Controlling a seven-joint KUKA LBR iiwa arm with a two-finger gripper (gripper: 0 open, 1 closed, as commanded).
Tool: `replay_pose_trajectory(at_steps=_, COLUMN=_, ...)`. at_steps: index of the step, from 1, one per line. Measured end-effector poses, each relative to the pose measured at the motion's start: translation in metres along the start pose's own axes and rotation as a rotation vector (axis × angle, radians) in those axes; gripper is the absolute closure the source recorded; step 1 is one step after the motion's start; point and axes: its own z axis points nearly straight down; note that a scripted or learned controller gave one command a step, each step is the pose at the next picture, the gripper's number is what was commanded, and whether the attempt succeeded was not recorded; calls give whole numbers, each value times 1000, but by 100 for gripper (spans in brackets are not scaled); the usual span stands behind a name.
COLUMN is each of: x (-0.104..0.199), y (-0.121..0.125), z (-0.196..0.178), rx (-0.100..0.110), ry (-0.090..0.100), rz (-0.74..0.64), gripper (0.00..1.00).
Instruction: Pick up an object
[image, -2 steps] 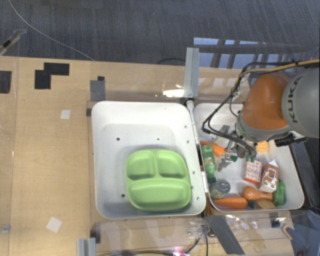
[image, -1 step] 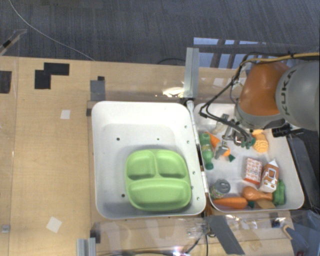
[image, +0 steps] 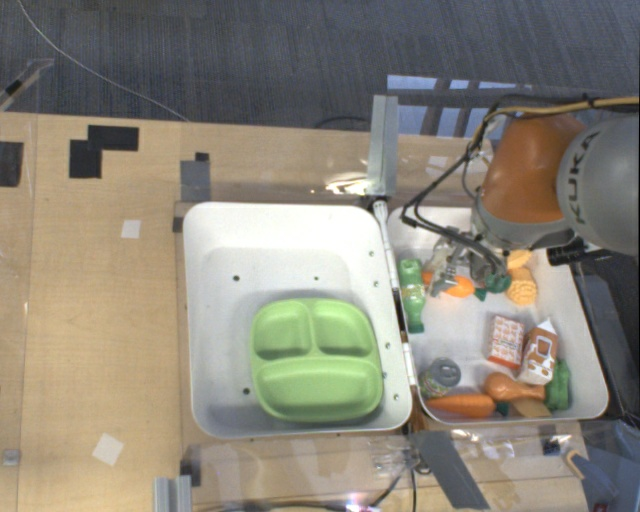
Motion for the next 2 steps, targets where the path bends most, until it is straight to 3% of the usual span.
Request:
replay_pose_trajectory(at_steps=1, x=-29, y=84, z=-88, rx=-2, ry=13, rz=78, gripper=100)
replay_pose_trajectory(at_steps=2, x=-9, y=122, z=-117, rx=-2, ry=20, rz=32, gripper=100)
